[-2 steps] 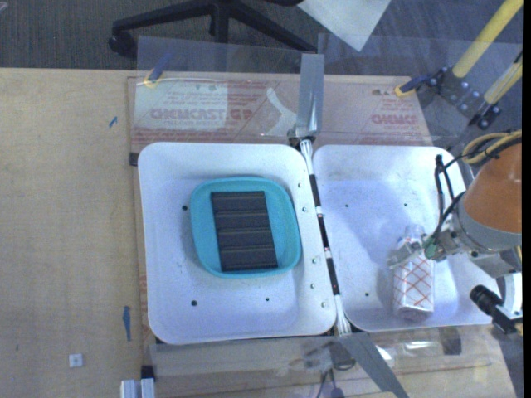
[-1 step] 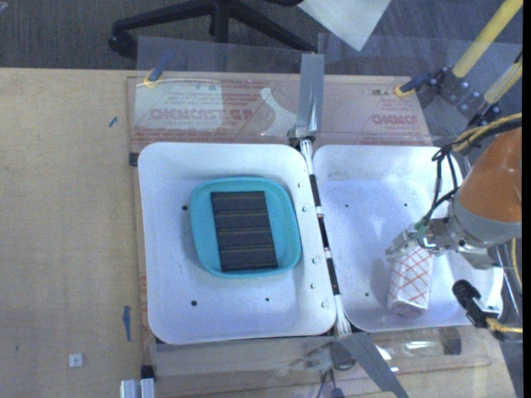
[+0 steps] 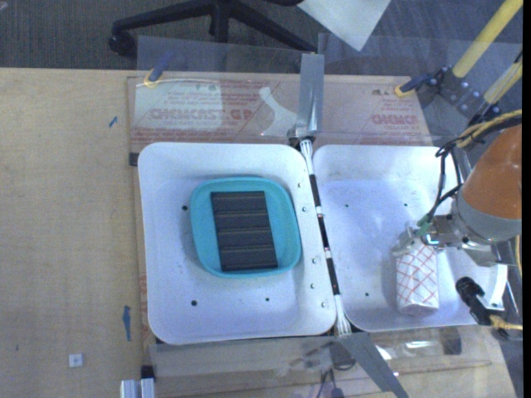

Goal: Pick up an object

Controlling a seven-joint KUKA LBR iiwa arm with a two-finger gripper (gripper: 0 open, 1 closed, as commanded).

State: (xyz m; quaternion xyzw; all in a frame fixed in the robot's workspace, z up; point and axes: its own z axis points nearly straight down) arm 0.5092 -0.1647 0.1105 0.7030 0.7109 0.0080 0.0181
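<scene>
A grey KUKA arm with an orange band reaches in from 3 o'clock over the right bin (image 3: 365,181), its gripper (image 3: 425,237) hanging low above the bin floor. Directly at the gripper's 6 o'clock, touching or nearly touching it, lies a white paper carton with a red lattice print (image 3: 417,280), resting near the bin's 5 o'clock corner. The carton is below the gripper rather than between its fingers, and whether those fingers are parted or closed cannot be told from this angle. In the left bin (image 3: 166,305), well apart at 9 o'clock from the gripper, sits a teal plastic tray (image 3: 203,239) carrying a dark ribbed block (image 3: 243,231). Behind both bins, at 12 o'clock, a clear plastic sheet (image 3: 224,110) bears red lettering, seen reversed and too faint to read.
</scene>
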